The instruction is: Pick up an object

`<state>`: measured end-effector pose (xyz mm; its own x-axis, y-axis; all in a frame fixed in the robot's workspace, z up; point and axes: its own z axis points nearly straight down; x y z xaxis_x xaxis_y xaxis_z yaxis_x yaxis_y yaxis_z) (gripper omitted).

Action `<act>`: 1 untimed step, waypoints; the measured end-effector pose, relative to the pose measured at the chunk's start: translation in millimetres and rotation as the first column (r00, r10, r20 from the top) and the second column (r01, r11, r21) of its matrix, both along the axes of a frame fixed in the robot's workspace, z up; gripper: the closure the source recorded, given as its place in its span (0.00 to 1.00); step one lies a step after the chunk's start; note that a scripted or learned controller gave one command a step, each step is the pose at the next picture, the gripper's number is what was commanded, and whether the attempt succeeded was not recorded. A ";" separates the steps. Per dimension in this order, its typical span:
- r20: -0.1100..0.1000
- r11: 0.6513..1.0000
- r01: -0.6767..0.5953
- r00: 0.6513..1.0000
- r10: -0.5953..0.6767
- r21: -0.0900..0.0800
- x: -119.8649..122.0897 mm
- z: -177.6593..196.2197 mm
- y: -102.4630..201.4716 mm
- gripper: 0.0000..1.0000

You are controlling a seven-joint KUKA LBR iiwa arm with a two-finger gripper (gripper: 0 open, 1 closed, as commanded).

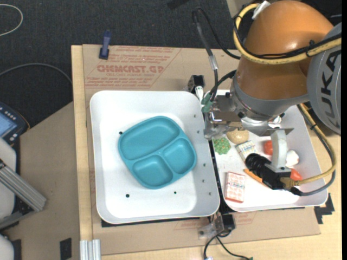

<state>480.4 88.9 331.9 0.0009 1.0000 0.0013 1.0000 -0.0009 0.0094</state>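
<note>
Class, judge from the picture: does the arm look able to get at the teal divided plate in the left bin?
Probably yes: the teal divided plate lies alone and uncovered in the left bin, though the arm hangs over the right bin.

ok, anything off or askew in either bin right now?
Nothing spilled or broken. The teal divided plate lies skewed in the left bin, alone there. The small items, including a red-and-white packet, crowd the right bin beneath the arm.
</note>
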 end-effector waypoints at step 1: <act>-0.013 1.000 0.005 1.000 -0.005 -0.002 -1.2 -17.9 -52.8 1.00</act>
<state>479.2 36.1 314.0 0.0061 1.0000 -0.0010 1.0000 -0.0061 -0.0037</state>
